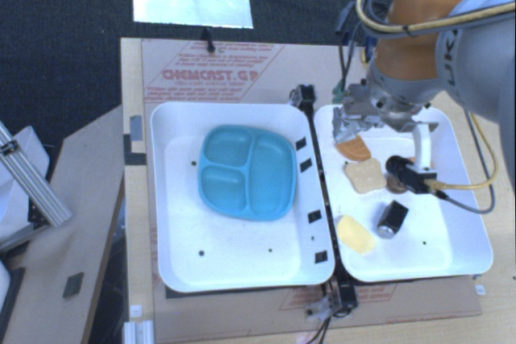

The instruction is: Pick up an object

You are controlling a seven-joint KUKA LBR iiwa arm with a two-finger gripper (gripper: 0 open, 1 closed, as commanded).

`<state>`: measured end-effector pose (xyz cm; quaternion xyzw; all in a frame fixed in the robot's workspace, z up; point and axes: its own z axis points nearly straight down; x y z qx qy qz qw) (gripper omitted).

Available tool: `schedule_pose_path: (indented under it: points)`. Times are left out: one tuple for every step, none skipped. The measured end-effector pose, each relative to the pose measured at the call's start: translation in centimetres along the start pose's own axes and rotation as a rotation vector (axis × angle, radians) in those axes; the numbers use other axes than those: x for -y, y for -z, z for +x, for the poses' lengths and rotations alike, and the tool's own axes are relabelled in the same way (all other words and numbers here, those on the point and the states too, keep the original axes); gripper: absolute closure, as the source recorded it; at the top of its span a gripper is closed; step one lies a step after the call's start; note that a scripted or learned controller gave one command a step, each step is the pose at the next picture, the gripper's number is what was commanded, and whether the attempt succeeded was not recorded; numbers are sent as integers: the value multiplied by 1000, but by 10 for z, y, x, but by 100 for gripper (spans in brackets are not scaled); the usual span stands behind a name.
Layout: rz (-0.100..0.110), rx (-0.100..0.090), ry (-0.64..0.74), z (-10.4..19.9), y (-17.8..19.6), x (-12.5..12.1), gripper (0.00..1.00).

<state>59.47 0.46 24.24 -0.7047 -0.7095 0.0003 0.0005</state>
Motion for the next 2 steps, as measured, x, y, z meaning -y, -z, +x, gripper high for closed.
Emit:
schedule_pose_path:
  points:
    - [2,-1,2,45,-17,27,100]
    - [2,-1,2,84,-15,65,100]
